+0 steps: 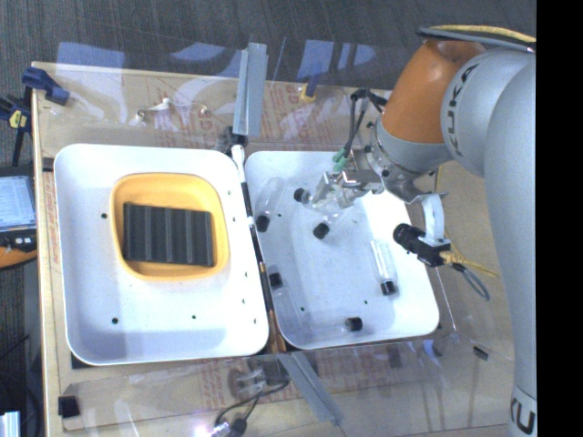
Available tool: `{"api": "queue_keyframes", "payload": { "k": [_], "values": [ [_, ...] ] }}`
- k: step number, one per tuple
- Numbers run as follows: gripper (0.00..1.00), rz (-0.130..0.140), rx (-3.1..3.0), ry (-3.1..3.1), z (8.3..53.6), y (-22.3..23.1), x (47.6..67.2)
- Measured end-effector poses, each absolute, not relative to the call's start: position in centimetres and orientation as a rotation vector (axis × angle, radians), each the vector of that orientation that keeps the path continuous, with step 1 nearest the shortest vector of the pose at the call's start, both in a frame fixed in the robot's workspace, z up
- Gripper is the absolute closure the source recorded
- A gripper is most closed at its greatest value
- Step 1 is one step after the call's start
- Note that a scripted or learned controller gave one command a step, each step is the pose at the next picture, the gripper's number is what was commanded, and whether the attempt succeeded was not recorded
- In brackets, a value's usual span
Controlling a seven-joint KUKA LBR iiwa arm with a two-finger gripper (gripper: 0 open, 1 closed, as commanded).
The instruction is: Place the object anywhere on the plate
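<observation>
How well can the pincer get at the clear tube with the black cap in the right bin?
Probably yes. The clear tube lies alone on the right bin floor, nothing over it, and the pincer hangs over the same bin, only a short way off.

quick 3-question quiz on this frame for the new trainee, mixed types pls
1. True or false: the yellow plate sits in the left bin.
2. The gripper hovers over which bin? A) left B) right
3. Fill in: the dark ridged block lies on the ____.

Key: 1 true; 2 B; 3 plate.
</observation>
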State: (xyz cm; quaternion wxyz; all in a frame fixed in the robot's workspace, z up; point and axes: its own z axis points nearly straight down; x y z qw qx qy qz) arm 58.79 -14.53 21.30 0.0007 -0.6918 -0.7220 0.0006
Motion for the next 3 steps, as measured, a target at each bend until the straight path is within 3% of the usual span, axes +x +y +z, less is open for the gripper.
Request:
{"api": "queue_keyframes", "payload": {
  "k": [1,2,3],
  "values": [
    [1.00,0.001,-1.970,-2.446,23.0,-8.7,64.0],
    [1.00,0.002,-1.683,-2.649,19.2,-5.6,65.6],
    [0.00,0.003,-1.683,-2.649,19.2,-5.6,65.6]
  ]
}}
